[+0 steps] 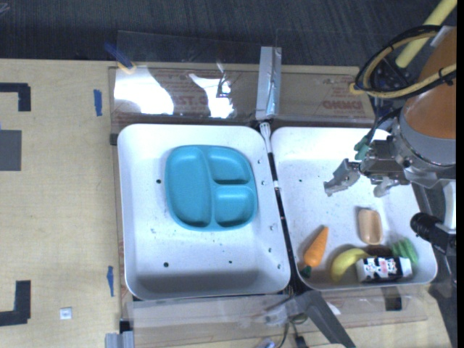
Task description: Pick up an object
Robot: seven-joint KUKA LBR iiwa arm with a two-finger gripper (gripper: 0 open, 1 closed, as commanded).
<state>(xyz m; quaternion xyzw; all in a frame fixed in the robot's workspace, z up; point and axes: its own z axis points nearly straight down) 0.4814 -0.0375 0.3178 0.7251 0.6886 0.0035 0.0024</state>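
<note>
Fingers [361,182] spread, one carrot [315,247], one banana [347,262]

open jaws [360,181] above right bin [304,151]

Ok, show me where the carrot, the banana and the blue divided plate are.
carrot [316,246]: camera view, middle of its orange body.
banana [346,261]: camera view, middle of its yellow curve.
blue divided plate [190,187]: camera view, floor of its large left compartment.

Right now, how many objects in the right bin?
4, all near its front edge: carrot, banana, bread roll, dark bottle. Something green beside the bottle might be a fifth.
</note>
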